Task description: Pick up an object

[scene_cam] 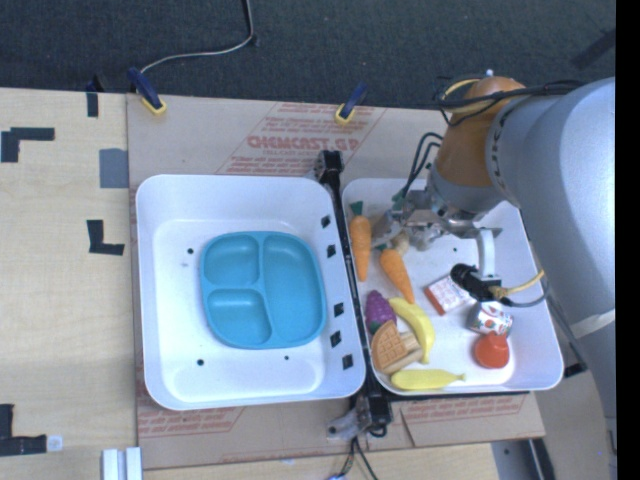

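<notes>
Looming at the right edge, my grey arm with its orange band is reaching in over the right-hand shallow white bin (pixel 535 353). My jaws (pixel 415 226) are hanging low over that bin's upper part, just beside the top of a short orange toy carrot (pixel 397 273); I cannot tell whether they are open or closed, and I am seeing nothing between them.

Toy food is lying across this bin. A longer orange carrot (pixel 360 246) is resting along the left wall. Below the carrots, a purple bunch of toy grapes (pixel 378 308) is touching a curved yellow banana (pixel 416 326), and a brown waffle-patterned piece (pixel 392 346) is sitting under them. A second yellow piece (pixel 427 378) is lying near the bottom rim. Toward the right, a small red-and-white box (pixel 445 294), a small white patterned object (pixel 490 319) and a red tomato-like ball (pixel 491 351) are sitting close together.

A light blue divided plate (pixel 263 289) is lying in the left-hand white bin (pixel 165 268) on the bench (pixel 60 298).
</notes>
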Motion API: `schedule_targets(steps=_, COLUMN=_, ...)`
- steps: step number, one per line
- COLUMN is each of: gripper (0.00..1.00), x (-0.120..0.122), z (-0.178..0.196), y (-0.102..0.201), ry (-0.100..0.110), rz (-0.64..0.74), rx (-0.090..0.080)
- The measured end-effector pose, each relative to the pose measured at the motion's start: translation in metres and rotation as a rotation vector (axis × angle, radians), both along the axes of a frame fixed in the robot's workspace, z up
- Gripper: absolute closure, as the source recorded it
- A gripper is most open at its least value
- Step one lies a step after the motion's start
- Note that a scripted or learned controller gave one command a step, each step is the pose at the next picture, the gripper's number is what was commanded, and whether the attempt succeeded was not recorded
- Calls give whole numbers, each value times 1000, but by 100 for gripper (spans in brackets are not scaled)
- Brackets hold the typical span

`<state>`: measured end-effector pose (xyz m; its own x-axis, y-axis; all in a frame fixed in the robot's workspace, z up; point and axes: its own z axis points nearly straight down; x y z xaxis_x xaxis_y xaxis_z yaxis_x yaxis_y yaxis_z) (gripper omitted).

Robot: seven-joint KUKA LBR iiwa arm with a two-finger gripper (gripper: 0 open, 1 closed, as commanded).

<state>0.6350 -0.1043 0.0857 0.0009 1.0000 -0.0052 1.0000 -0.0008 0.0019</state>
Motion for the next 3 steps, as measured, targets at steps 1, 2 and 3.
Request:
schedule_targets(steps=1, gripper=0, x=12, z=0, y=3, ry=-1, rz=1, rx=2)
schedule_targets(steps=2, gripper=100, x=11, z=9, y=4, ry=3, rz=2, rx=4)
schedule_targets(steps=3, gripper=100, x=-53, z=99, y=33, ry=2, rz=3, rx=6)
